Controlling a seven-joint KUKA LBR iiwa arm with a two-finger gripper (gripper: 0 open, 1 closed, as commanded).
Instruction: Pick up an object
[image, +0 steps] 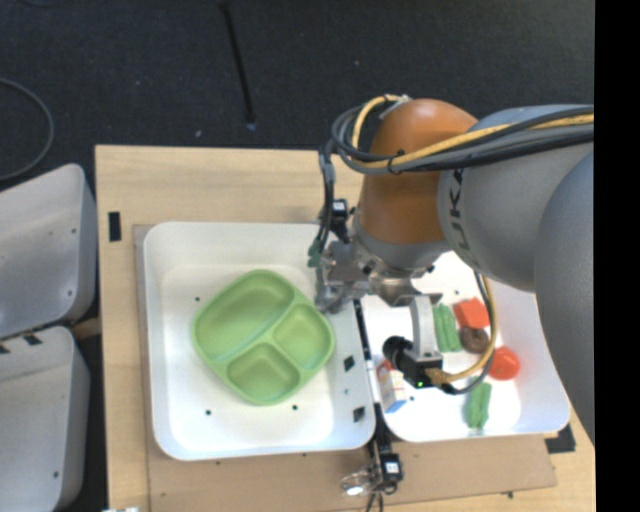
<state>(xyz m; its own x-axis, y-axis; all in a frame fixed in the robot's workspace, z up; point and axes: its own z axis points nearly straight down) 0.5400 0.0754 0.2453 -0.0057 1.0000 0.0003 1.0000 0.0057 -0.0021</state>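
A big grey and orange arm (420, 190) hangs over the right bin (530, 400). A green plate (262, 336) with three parts lies in the left bin (180, 420). Small orange toys (472, 313) and green toys (478, 404) lie in the right bin.

A pale wooden bench (200, 185) is sitting on dark floor (150, 70), and it is carrying two shallow white bins side by side. The left bin (175, 420) is lying flat and square to the bench edge; the right bin (530, 410) is touching it along the middle seam, half hidden under the arm (470, 190).
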